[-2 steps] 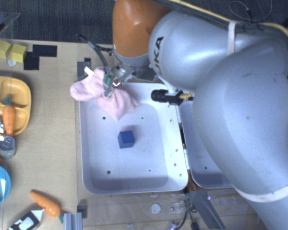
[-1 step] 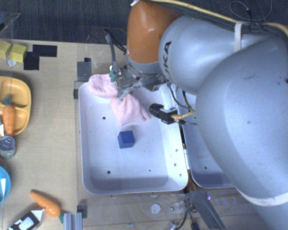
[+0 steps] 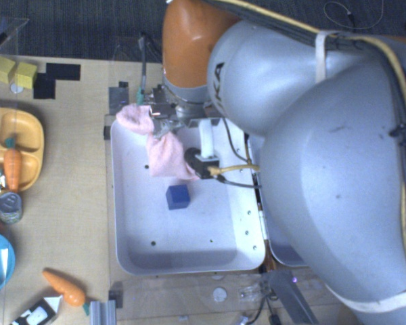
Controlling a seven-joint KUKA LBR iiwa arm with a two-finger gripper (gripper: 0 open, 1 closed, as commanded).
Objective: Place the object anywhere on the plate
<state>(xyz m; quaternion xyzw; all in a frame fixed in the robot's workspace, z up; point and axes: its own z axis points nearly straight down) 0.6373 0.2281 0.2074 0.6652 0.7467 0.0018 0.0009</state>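
The arm is built of big rounded pale-grey shells, with a glossy orange band just above the wrist. A yellow-and-black cable runs along its upper edge, and dark lettering marks the grey shell beside the band.

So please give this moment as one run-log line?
arm: over left bin | pink cloth: hanging under pincer | blue cube: on bin floor

You've got clutter left of the bin, at 9 o'clock: yellow tray holding a carrot, tin can beside it. Second carrot at 7 o'clock; yellow blocks at 10 o'clock.
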